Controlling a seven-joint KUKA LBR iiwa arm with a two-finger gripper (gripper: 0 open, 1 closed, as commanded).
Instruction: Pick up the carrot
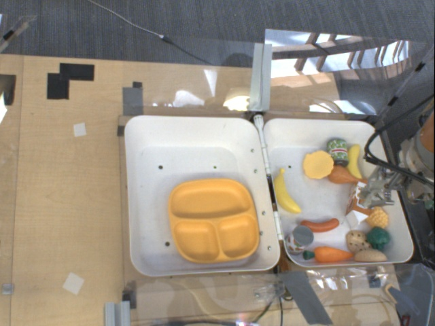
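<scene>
Locating the small orange toy carrot point(333, 255) with a green stub at its left end: lying flat along the near wall of the right shallow white bin point(319, 122), long axis running left to right. Judging it light and rigid, probably hollow moulded plastic, smooth and somewhat slippery, tapered, so liable to squirt out of a pinch set too close to the thin end. Favouring a hold across the thick middle, closing near to far across the short width.

Noting tight company: touching or almost touching a round grey cap-like piece point(301, 236) on the left, a speckled tan potato-shaped toy point(356, 239) just beyond on the right, a pale beige lump point(370, 255) at its right end, and a red sausage-shaped toy point(319, 225) lying parallel just farther in. Expecting little clearance on the near side, against the bin wall.

Hovering farther back and to the right of the carrot, well apart from it: the metal end effector point(372, 195), carrying nothing visible; being unable to tell whether spread or pressed together.

Resting on a pale wooden table point(68, 216), both bins; smooth, hard white plastic for a floor, letting toys slide when nudged. Sitting in the left white bin point(149, 182), a yellow divided plastic tray point(214, 219), far from the work.
</scene>
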